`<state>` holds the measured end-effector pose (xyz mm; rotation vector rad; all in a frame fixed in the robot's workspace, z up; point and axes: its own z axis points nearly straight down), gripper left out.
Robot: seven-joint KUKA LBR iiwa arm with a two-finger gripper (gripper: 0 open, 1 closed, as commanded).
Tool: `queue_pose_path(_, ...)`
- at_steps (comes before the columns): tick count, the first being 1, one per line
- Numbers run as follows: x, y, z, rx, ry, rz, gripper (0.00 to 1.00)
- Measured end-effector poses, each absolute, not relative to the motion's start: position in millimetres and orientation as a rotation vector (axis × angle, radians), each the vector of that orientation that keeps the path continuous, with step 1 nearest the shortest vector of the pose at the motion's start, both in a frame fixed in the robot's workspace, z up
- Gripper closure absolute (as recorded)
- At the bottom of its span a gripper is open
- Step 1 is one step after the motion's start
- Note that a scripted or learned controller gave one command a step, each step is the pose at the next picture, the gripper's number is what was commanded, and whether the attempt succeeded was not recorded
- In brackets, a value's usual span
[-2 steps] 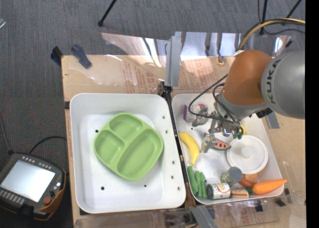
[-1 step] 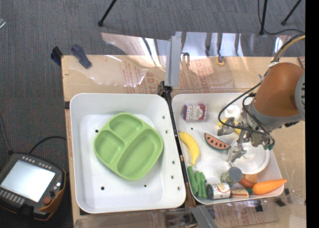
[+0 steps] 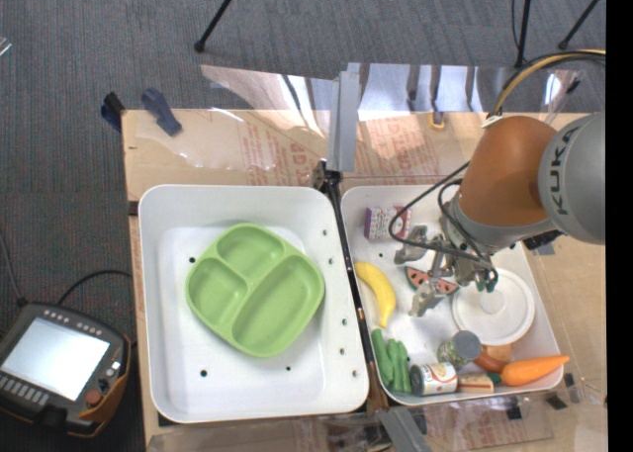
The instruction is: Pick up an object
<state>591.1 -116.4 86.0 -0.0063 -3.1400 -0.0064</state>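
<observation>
Over the right bin [image 3: 554, 242], the grey arm with its orange band reaches in from the right edge, and the gripper [image 3: 442, 282] hangs low near the middle of that bin, just above a watermelon slice [image 3: 432, 283]. Whether the tool is released or clenched cannot be told from this slanted view, and nothing can be seen gripped by it. The slice lies just beside the gripper, between a yellow banana [image 3: 379, 290] toward the bin's left wall and a white round plate [image 3: 499, 310] toward its right wall. A small purple-and-white carton [image 3: 375, 224] lies near the bin's far left corner. Along the near edge sit green pea pods [image 3: 394, 361] beside the left wall, a small tin can [image 3: 433, 378] lying on its side, a grey round object [image 3: 460, 348] just beyond it, and an orange carrot [image 3: 532, 370] in the near right corner. The left bin [image 3: 163, 242] carries a green divided plate [image 3: 255, 288] with three compartments, lying at a tilt near its centre. Beyond the bench's near left corner, a teach pendant [image 3: 57, 366] with a pale screen rests on the carpet.
</observation>
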Motion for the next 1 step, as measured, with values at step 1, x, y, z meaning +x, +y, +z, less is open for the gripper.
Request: queue_pose_path(1, 592.2, -116.4, 94.6, -0.004, -3.14, -0.005, 1.0)
